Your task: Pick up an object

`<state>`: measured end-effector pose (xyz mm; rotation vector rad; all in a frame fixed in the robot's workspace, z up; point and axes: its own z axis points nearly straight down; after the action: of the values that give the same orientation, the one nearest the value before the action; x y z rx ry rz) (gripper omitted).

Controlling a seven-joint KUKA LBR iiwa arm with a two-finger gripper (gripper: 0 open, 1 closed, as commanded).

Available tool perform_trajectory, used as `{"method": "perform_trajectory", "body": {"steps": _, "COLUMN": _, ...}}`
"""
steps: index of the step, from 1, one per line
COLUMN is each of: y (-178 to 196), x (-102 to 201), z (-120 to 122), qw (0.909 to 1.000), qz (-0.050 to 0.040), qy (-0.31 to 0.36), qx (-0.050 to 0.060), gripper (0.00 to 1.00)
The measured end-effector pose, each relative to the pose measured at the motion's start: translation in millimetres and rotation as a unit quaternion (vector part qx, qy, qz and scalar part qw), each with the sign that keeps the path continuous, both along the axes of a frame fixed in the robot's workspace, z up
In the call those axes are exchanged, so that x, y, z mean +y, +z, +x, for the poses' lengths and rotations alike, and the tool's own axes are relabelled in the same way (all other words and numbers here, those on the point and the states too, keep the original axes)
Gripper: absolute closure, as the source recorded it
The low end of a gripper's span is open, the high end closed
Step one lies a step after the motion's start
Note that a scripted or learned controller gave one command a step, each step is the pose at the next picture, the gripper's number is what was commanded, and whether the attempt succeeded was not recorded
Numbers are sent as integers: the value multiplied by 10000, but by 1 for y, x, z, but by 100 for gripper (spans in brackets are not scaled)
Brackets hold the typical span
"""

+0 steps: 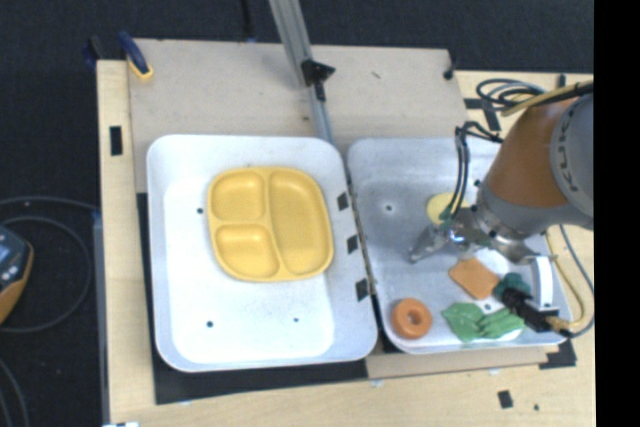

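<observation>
Your pincer (pixel 428 248) hangs low over the right bin (pixel 390 175), out at the end of the arm (pixel 530 165). It sits above bare white floor rather than squarely over any item. From this slant you cannot tell whether it is released or clenched, and nothing can be seen caught in it, so count the pick as not yet made. Closest to it is a small yellow lump (pixel 440 208), just beside it on the far side and partly hidden by the wrist cabling; that looks the likeliest target, since it needs the least travel. Just beside the pincer on the arm's side lies an orange block (pixel 473 277), flat and tilted, so it may slide rather than seat. Farther toward the near wall sits an orange ring (pixel 411 318), with a crumpled green piece (pixel 483 322) near it, both close against the rim, where the wall probably leaves little room for a clean approach. Well apart, across the divider, the left bin (pixel 180 315) carries a yellow divided plate (pixel 270 222), lying flat and broad, a poor shape for you to pinch.
</observation>
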<state>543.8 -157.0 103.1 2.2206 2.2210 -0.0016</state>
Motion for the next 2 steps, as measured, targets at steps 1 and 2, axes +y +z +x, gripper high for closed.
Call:
{"method": "perform_trajectory", "body": {"steps": 1, "y": 14, "x": -2, "z": 1, "qw": 10000, "qz": -5, "qy": -30, "qx": -24, "gripper": 100}}
{"method": "perform_trajectory", "body": {"steps": 2, "y": 77, "x": -3, "z": 8, "qw": 10000, "qz": -8, "qy": 12, "qx": -42, "gripper": 100}}
